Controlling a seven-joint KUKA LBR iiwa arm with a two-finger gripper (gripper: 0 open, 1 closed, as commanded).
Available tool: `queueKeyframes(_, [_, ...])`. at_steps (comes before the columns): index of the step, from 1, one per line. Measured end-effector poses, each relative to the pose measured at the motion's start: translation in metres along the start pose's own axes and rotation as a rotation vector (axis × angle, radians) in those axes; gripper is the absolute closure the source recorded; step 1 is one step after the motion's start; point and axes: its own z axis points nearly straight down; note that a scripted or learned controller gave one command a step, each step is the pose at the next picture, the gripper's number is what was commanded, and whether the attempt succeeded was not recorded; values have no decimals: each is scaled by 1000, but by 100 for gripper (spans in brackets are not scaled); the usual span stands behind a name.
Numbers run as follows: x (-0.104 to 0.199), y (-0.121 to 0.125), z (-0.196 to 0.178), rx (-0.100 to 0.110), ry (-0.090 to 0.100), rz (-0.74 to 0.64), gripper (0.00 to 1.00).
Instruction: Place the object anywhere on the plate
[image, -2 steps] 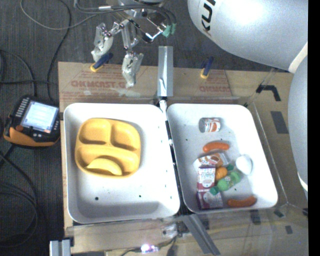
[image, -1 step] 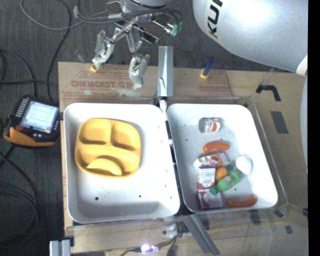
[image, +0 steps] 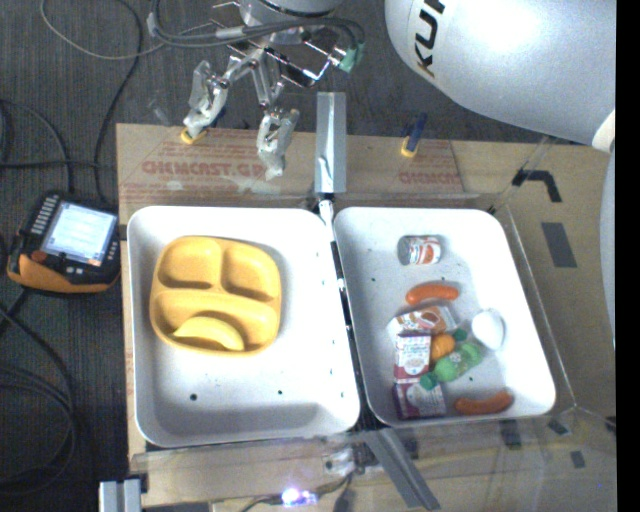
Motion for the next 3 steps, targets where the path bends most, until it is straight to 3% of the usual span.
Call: queueKeyframes(3, [0,0,0,0,0,0,0])
